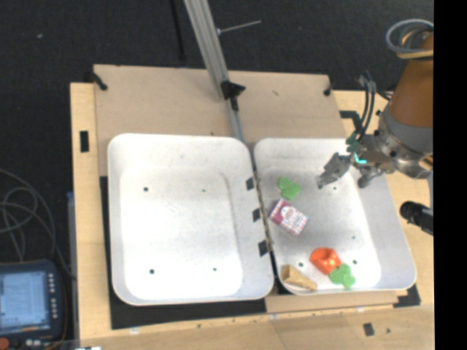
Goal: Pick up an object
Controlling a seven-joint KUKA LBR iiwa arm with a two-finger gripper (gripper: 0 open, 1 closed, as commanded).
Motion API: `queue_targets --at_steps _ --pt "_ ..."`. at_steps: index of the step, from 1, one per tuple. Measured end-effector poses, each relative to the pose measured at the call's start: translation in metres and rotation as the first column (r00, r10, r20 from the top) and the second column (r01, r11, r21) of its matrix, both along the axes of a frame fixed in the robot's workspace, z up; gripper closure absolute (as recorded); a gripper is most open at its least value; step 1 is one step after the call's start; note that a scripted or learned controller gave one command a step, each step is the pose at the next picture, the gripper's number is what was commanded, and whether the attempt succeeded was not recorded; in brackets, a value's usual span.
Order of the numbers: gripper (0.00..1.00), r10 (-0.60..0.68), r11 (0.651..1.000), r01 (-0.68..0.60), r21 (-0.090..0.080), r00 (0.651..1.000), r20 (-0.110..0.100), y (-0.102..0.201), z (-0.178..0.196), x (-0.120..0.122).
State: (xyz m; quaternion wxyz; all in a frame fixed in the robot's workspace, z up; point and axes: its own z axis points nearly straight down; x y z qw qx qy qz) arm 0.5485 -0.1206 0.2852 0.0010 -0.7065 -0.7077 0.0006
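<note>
Over the upper right part of the right bin (379,217), the tool (347,172) hangs with its two fingers spread apart, one dark finger (332,170) reaching left toward the bin's middle and the other at about the bin's right wall; nothing sits between them.

From the left of the frame: a small screen device (28,297) rests in the lower left corner beside loose cables on the dark floor. The bench (87,217) is pale wood, and the left bin (182,217) lies on it, white and speckled. A grey metal rail (208,39) runs from the top of the frame down to the gap between the two bins.

The right bin holds the objects. A small green piece (290,189) lies near its left side, below and left of the tool and apart from it. Just below that sits a pink and white carton (287,217), tilted. Near the bin's lower edge lies a tan wedge (298,277). To its right is a red-orange object (325,259), and touching its lower right side is a second green piece (342,276).

At the right edge of the frame the arm (408,115) shows its orange band above the grey wrist.
</note>
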Motion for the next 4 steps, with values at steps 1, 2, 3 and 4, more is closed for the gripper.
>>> queue_targets --at_steps 1,2,3,4 --pt "0.0 -0.002 1.0 0.002 -0.001 1.0 0.005 0.0 0.002 0.001" --pt "0.0 -0.004 1.0 0.004 -0.002 1.0 -0.002 -0.008 -0.058 0.004" --pt "0.0 -0.004 1.0 0.004 -0.002 1.0 -0.001 -0.011 -0.101 0.0" --pt "0.0 -0.005 1.0 0.005 -0.002 1.0 -0.001 -0.005 -0.146 0.0"
